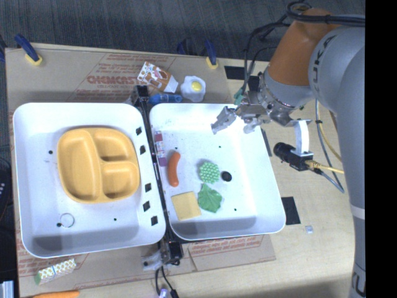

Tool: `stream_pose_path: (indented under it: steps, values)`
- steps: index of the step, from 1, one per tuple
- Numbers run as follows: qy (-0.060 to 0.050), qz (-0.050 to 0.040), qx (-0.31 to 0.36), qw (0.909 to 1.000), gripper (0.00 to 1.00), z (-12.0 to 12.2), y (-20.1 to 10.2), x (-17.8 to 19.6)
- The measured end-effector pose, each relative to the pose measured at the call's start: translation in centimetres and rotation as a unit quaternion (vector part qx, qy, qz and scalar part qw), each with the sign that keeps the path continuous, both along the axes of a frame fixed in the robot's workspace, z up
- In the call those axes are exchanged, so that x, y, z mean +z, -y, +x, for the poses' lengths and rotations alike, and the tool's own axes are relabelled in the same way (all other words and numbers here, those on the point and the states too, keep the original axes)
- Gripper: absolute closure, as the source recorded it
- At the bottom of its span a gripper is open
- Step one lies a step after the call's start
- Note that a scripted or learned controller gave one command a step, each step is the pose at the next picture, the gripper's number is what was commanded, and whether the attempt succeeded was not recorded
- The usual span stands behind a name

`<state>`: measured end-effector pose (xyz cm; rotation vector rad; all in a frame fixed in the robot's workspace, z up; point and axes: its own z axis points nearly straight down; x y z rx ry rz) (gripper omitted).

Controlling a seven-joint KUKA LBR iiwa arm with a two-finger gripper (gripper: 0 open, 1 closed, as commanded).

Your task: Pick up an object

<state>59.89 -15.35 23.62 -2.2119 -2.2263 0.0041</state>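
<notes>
Grey arm (347, 73), open tool (239, 121), "CHEMCAST" cardboard (111, 78) under bins

"Where is the robot's arm (322, 61)?"

"It comes in from the right. It is big and grey, and it bends down toward the gripper (239, 120)."

"What is that orange part (294, 45)?"

"That is a band on the arm. It sits just above and to the right of the gripper."

"Which way does the gripper point?"

"It points out to the left, away from the wrist (276, 101). One finger (222, 120) sticks out far to the left."
</notes>
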Motion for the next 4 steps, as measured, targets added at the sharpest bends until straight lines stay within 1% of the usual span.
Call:
stream_pose_path:
  steps: [1,2,3,4]
  values:
    - [-0.002,0.0003,0.003,1.0,0.0,0.4,-1.8,-13.1]
    - [-0.001,0.0008,0.013,0.9999,0.0,-8.7,-6.1,-14.6]
    - [-0.002,0.0007,0.016,0.9999,1.0,-8.6,-6.1,-13.5]
    - [0.0,-0.0005,-0.169,0.9856,1.0,-12.3,-6.4,-4.5]
